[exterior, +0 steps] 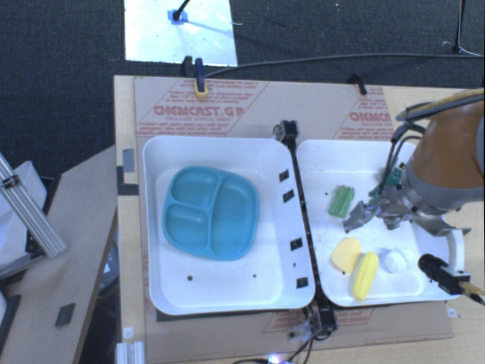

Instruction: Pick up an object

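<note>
The gripper (362, 215) hangs low over the right bin (322, 158), its grey fingers (356, 218) close together with nothing seen between them. The green block (342, 201) lies just to their upper left, long axis running up and slightly right. The nearest pick is probably that block (the yellow pieces (356, 265) and white ball (394, 262) sit nearer the bin's front).
</note>
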`<state>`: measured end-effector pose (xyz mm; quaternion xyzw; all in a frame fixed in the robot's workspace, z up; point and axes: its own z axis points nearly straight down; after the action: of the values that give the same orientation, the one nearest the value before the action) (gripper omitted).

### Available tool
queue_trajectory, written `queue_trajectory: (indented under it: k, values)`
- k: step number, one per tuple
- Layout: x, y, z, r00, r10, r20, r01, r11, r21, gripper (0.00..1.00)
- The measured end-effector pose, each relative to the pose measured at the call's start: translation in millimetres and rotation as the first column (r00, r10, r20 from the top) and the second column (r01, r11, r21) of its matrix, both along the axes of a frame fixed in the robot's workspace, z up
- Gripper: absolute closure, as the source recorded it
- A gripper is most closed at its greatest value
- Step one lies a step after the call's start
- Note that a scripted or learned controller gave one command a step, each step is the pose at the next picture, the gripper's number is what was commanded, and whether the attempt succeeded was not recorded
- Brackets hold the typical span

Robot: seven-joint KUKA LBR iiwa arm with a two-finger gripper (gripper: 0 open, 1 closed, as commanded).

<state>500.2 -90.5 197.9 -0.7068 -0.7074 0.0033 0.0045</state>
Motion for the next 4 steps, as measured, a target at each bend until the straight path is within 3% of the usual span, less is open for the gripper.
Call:
queue_trajectory:
  k: [1, 3, 4]
  values:
    - [2.9, 0.0, 5.6, 1.000, 0.002, 0.012, -0.002, 1.000, -0.002, 0.00]
    - [4.9, 1.2, -109.6, 1.000, 0.000, 0.007, 0.000, 1.000, 0.000, 0.00]
    - [6.6, 0.8, -96.4, 1.000, 0.001, 0.013, -0.001, 1.000, -0.002, 1.00]
